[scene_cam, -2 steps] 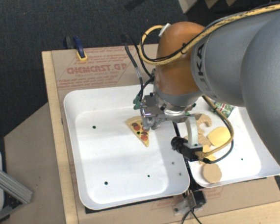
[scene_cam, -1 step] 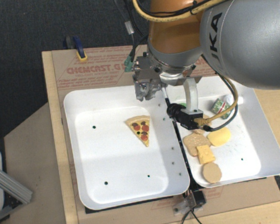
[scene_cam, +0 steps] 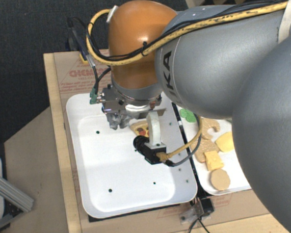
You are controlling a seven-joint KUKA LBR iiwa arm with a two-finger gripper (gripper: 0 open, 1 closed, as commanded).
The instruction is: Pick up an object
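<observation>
1. The left bin (scene_cam: 116,185) is plain white across its left and front, with a few small dark dots on its floor
2. The gripper (scene_cam: 116,119) hangs low over the back middle of that bin, under the arm's orange band. The wrist covers it from above, so I cannot tell whether it is open or closed, and nothing can be seen held in it
3. Just to its right a tan piece (scene_cam: 136,124) peeks out from under the wrist, with a red bit (scene_cam: 144,132) touching it. Both lie in the left bin near its right wall, and too little shows to tell their shape
4. I judge this to be the reach-and-close step, with the pick not yet made and the tan piece the likely target, since it lies closest. The next move calls for centring on that piece, closing firmly and lifting straight up clear of the wall
5. The right bin (scene_cam: 210,190) holds the other candidates, close together: a green piece (scene_cam: 188,116) at the back, a yellow piece (scene_cam: 225,142), an orange-tan block (scene_cam: 212,159) and a round tan disc (scene_cam: 219,179) at the front. They look small, matte and easy to grip, though they are crowded
</observation>
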